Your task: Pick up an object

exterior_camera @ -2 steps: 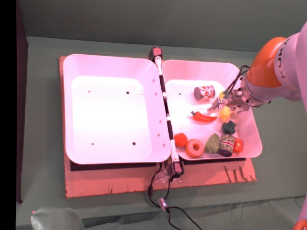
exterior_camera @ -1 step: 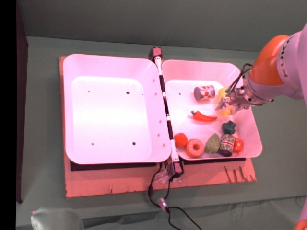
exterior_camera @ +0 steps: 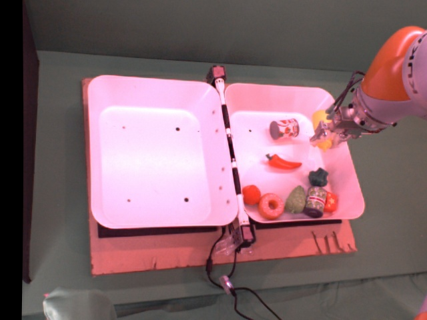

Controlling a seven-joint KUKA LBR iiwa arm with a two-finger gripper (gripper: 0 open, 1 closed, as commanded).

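Observation:
My gripper (exterior_camera: 325, 137) hangs over the right bin's (exterior_camera: 293, 93) right wall, at the end of the grey and orange arm (exterior_camera: 393, 72). A yellow object (exterior_camera: 320, 119) lies directly at the gripper, partly hidden by it, and whether it is gripped is not visible. Also in the right bin lie a red and white can (exterior_camera: 285, 129) on its side, a red chili pepper (exterior_camera: 283, 162), a dark green piece (exterior_camera: 318, 176), a small red ball (exterior_camera: 251, 194), a pink donut (exterior_camera: 271, 206), a green wedge (exterior_camera: 295, 200) and a dark jar (exterior_camera: 315, 202) beside a red piece (exterior_camera: 331, 202).
The left bin (exterior_camera: 107, 99) stands beside the right one, with a black and white divider bar (exterior_camera: 229, 139) between them. Both rest on a brown board (exterior_camera: 160, 249). A black cable (exterior_camera: 230, 289) trails off the front edge.

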